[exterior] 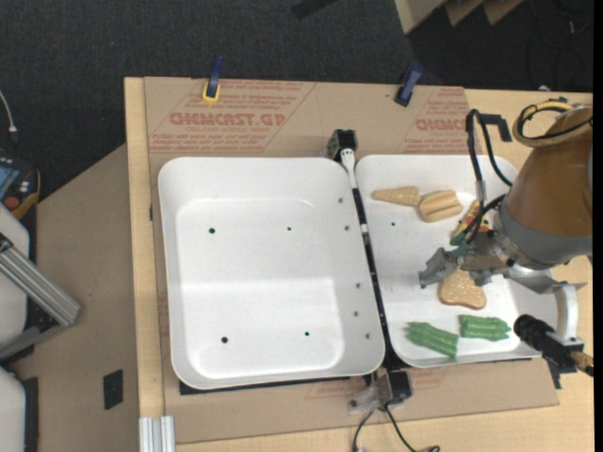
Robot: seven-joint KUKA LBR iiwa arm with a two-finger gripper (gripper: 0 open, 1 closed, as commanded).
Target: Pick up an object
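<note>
1. Over the right bin, the claw sits low against a tan cookie-shaped piece; its opening cannot be told.
2. Two green pieces lie just below.

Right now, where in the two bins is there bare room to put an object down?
The left bin offers bare white floor from wall to wall. In the right bin, one free strip runs beside the divider. Elsewhere it is crowded: tan pieces at the back, the gripper over a tan piece, green pieces in front.
</note>
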